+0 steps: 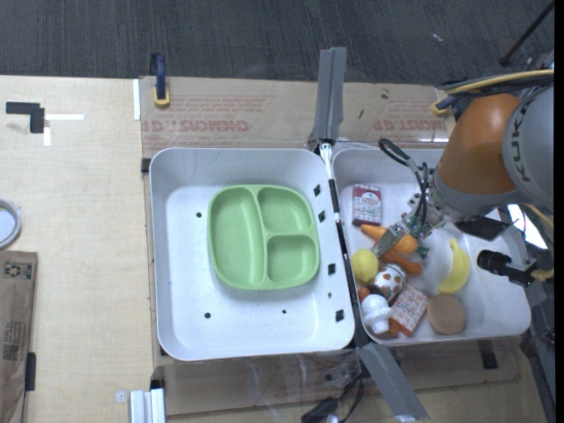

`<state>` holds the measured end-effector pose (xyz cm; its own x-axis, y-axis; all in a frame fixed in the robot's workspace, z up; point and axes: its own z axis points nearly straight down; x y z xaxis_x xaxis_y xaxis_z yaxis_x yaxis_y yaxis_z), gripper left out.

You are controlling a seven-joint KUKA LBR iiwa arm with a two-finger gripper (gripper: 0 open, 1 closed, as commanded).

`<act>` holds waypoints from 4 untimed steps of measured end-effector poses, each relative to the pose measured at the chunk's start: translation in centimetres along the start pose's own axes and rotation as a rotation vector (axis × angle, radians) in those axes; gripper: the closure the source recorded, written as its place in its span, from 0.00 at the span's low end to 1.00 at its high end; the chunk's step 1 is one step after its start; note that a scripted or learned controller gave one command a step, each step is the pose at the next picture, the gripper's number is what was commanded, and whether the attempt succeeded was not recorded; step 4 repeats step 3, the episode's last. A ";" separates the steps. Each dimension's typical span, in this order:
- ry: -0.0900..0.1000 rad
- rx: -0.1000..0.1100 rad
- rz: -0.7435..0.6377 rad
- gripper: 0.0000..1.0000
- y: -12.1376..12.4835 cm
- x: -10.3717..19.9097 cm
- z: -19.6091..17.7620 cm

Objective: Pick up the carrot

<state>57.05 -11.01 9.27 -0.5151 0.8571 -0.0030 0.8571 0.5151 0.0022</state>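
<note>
Carrot [393, 239] lies in right bin [493, 329]; gripper [395, 238] fingers' spread unclear; left bin [176, 307] holds plate [263, 235].

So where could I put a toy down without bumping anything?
The left bin has bare white floor all around the green plate. The right bin is crowded: carrot, banana, gripper.

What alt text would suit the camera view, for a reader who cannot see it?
The gripper is down at the carrot in the right bin, among a banana and other toy food. The left bin holds a green divided plate.
</note>
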 end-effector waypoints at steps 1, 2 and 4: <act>0.001 -0.001 0.005 1.00 0.0 -0.1 -1.0; -0.002 -0.002 0.120 1.00 -2.2 -5.8 -0.2; 0.002 0.003 0.266 1.00 -1.3 -1.3 -10.5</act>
